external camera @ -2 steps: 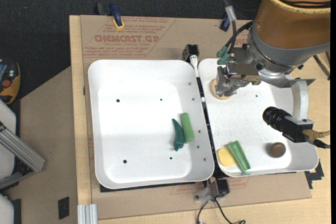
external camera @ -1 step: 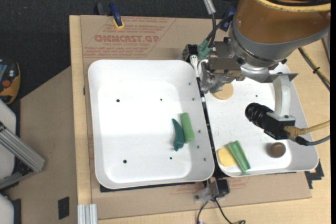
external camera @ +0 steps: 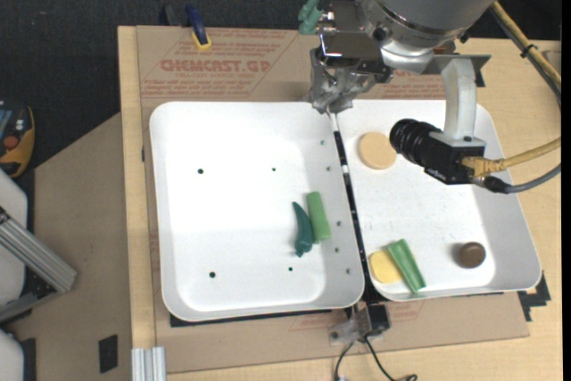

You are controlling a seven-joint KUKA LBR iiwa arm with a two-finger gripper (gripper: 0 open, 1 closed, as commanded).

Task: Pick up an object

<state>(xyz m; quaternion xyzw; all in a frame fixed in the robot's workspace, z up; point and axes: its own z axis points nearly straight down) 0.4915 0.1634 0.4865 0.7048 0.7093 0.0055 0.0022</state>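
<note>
My gripper point(external camera: 332, 99) hangs at the far end of the divider between the two bins, its fingertips close together with nothing seen between them. In the left bin point(external camera: 178, 138) lies a green block point(external camera: 317, 215) with a dark teal piece point(external camera: 304, 230) against its left side, near the bin's right wall. The right bin point(external camera: 508, 219) holds a tan round disc point(external camera: 377, 151), a yellow piece point(external camera: 384, 267) with a green stick point(external camera: 406, 265) leaning over it, and a brown ball point(external camera: 470, 255).
A black cylindrical camera unit point(external camera: 433, 151) on a grey bracket juts over the right bin, with a cable trailing right. The bins rest on a cardboard sheet point(external camera: 223, 58). A blue and yellow clamp point(external camera: 197, 28) grips its far edge.
</note>
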